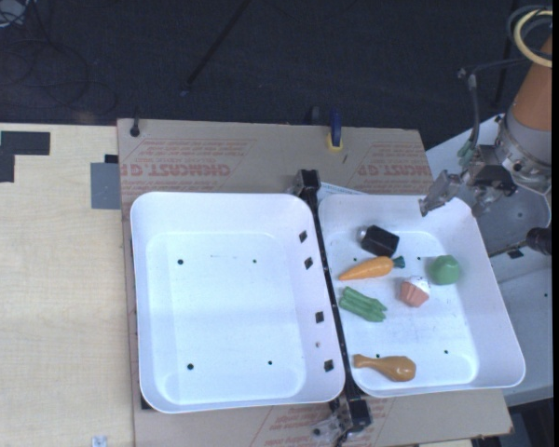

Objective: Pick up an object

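Observation:
The right bin [489, 343] holds several small toys. A black block [379, 240] lies near its back, with an orange carrot [368, 268] just in front. A green ball [443, 269] and a pink and white cupcake [413, 292] sit to the right. A green ridged vegetable [363, 304] lies mid-bin and a brown drumstick [387, 367] near the front. My gripper [462, 196] hangs over the bin's back right corner, above and to the right of the black block, open with nothing between its fingers.
The left bin [158, 240] sits beside the right one, with a black clip strip [319, 287] along the shared wall. Both rest on a cardboard sheet [224, 156]. A blue and yellow clamp [334, 130] stands at the board's back edge.

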Available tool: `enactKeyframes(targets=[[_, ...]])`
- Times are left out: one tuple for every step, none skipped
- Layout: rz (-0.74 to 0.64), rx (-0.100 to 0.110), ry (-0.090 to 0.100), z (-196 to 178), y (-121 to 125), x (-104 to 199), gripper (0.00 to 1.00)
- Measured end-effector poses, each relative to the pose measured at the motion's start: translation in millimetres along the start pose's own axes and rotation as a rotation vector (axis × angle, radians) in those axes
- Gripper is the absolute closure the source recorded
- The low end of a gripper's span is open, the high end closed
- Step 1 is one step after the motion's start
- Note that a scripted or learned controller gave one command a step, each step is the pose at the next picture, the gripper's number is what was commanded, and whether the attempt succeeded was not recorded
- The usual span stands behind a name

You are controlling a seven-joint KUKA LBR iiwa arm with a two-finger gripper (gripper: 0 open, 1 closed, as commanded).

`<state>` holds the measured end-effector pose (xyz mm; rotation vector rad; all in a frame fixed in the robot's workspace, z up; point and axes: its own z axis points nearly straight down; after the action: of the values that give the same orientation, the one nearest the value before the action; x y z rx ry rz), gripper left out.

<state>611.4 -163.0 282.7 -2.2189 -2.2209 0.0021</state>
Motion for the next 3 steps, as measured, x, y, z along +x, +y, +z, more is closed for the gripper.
enactKeyframes(targets=[[-0.002,0.001,0.000,-9.8,0.2,-0.1,1.00],[-0.006,0.009,0.005,55.7,-21.9,85.3,1.00],[-0.007,-0.014,0.000,-42.5,35.7,145.2,1.00]])
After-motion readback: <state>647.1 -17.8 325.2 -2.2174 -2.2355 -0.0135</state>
